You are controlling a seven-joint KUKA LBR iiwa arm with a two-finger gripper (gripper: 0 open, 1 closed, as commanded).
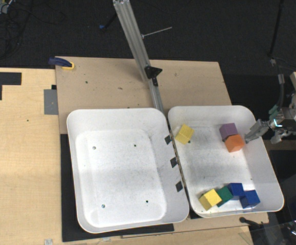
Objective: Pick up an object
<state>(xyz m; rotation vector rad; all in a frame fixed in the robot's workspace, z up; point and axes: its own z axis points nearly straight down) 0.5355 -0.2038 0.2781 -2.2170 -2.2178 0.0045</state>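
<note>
Orange block [234, 144] lies in the upper right of the right bin [263, 160], touching a purple block [228, 130] just above it. Gripper [253, 131] sits at the bin's right rim, just beside both blocks, with nothing seen between its fingers; their spread cannot be told. A yellow block [184, 134] lies at upper left of that bin; yellow [209, 198], green [224, 194] and blue blocks [243, 195] cluster at its lower edge, and the left bin [86, 124] adjoins.
</note>
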